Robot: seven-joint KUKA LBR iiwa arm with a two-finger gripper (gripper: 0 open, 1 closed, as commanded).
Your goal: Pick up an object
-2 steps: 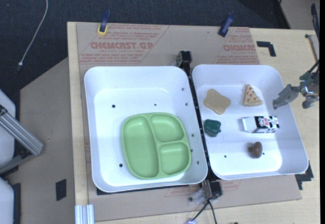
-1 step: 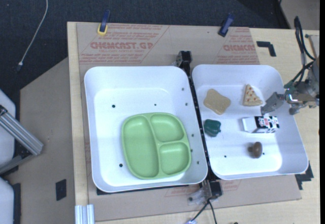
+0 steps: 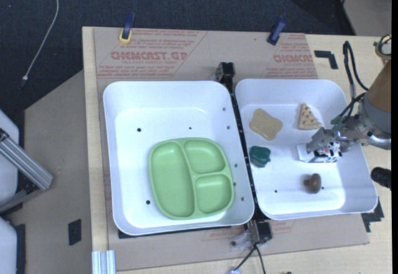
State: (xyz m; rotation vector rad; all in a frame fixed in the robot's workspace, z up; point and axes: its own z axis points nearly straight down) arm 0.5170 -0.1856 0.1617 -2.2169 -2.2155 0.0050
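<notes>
You had the jaws (image 3: pixel 324 147) low in the right bin (image 3: pixel 354 195), near its right wall, arm coming in from the right edge of the view. Whether the jaws were released or clenched, you couldn't tell: the metal parts blur together there, and nothing was clearly seen between them.

Candidate objects, all placed off the jaws:
- Small brown round object (image 3: pixel 313 182) lay just below the jaws, slightly left, close but apart from them, on the bin floor.
- Pizza-slice-shaped toy (image 3: pixel 307 117), tan with red spots, sat above the jaws, slightly left, near the bin's back part.
- Tan bread-slice-shaped piece (image 3: pixel 265 123) lay up and to the left of the jaws, well apart.
- Dark green small object (image 3: pixel 260 155) lay straight left of the jaws, near the bin's left wall, just below the bread piece.

Further left of the jaws, past the divider between bins, the left bin (image 3: pixel 124 105) carried a green divided plate (image 3: pixel 191 176) with three compartments, sitting toward that bin's front half.

Both bins rested side by side on the counter (image 3: pixel 93 142), a brown sheet with red print. Two blue clamps (image 3: pixel 277 30) gripped its back edge, one up and left of the jaws, the other far left.
</notes>
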